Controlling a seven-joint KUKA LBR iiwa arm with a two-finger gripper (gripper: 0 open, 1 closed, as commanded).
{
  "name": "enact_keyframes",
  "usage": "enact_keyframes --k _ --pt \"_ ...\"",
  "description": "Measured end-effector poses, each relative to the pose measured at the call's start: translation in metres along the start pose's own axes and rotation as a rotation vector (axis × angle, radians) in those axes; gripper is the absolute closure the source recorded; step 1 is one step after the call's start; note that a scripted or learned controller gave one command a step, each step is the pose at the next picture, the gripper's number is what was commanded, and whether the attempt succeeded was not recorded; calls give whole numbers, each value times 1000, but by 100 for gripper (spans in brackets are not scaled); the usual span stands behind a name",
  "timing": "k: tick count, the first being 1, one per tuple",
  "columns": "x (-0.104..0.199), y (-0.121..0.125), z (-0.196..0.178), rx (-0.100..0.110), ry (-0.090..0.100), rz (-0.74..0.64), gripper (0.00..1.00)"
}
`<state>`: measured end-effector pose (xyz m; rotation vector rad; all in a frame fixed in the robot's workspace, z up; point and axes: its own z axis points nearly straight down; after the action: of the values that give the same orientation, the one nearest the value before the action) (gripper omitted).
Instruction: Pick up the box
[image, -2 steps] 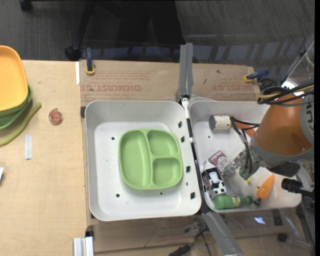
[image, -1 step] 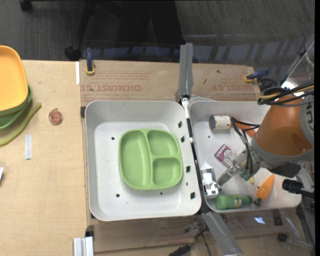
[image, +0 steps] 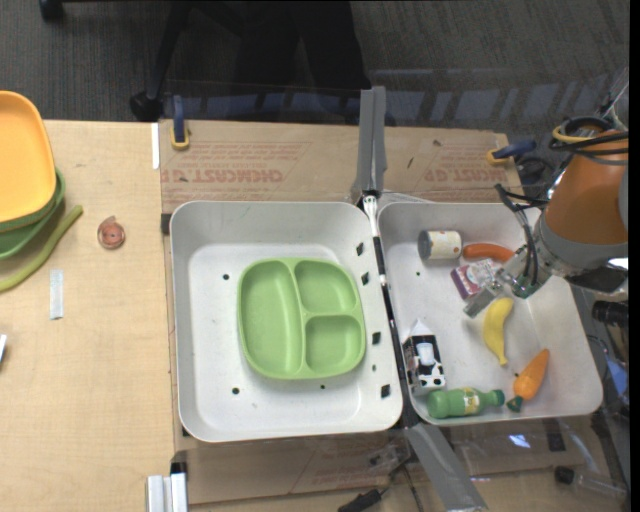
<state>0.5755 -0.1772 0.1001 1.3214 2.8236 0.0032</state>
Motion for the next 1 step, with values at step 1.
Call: enact_keyframes --k 1 --pt "-17 75 3 16 14 211 0"
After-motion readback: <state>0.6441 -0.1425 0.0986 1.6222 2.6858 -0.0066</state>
